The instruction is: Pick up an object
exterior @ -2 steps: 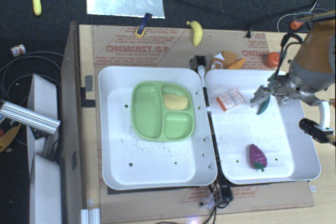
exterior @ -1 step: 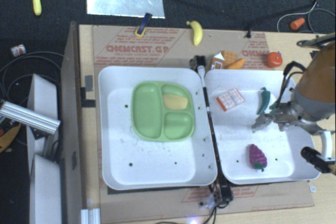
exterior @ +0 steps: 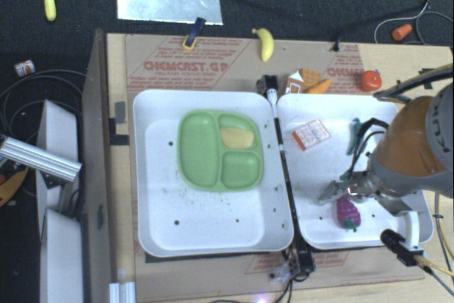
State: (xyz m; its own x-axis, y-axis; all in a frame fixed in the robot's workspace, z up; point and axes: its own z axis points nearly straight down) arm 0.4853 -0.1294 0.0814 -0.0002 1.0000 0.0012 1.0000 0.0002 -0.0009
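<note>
Reaching in from the right, the arm [exterior: 418, 145] lowers its hand [exterior: 345, 189] into the right bin [exterior: 312, 223]; whether it is wide or narrow cannot be told. A purple toy [exterior: 347, 212] lies on the bin floor just below it, seemingly touching, not clearly gripped. A red-patterned white card [exterior: 311, 134] lies farther up that bin. The left bin [exterior: 163, 223] holds a green divided plate [exterior: 218, 150] with a yellow item [exterior: 237, 136]. A banana [exterior: 265, 44] lies on the bench [exterior: 213, 57] beyond.

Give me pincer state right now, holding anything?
Pincer: low in the right bin, just above the purple toy. Open or closed cannot be told, and no object is visibly between its tips.
</note>
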